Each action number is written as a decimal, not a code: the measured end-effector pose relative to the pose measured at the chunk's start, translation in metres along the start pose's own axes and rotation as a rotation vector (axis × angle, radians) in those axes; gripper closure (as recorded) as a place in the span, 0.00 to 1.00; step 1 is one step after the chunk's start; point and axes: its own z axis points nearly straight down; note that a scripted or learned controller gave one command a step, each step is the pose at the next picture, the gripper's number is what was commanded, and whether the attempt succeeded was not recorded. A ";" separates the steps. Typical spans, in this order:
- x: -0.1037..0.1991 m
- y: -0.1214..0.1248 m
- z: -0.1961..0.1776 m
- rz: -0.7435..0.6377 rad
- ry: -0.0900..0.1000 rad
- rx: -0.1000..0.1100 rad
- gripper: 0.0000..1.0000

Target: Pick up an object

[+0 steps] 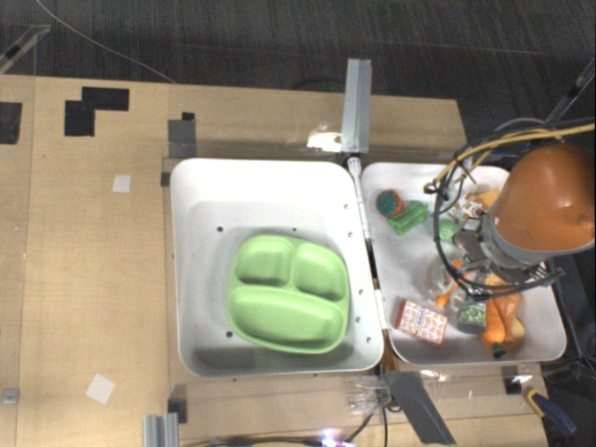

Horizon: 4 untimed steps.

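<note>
Arm [545,203] over right bin [410,343]; green tray [289,291] in left bin [186,250]

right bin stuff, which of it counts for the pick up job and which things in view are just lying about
For the job:
- small green toy
- patterned card packet
- orange piece
- arm over the right bin

Lying about:
- green divided plate in the left bin
- loose cables

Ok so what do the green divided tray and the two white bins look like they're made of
The green divided tray looks like moulded plastic: uniform colour, rounded compartments, soft satin sheen. The left bin and right bin look like white plastic too, smooth with rounded corners, though painted metal can't be excluded.
</note>
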 end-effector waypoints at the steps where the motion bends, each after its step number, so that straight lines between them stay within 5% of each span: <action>1: -0.013 -0.039 -0.109 0.089 0.015 -0.010 1.00; 2: -0.063 -0.025 -0.131 0.274 0.018 -0.016 1.00; 4: -0.068 -0.028 -0.155 0.274 0.003 -0.005 1.00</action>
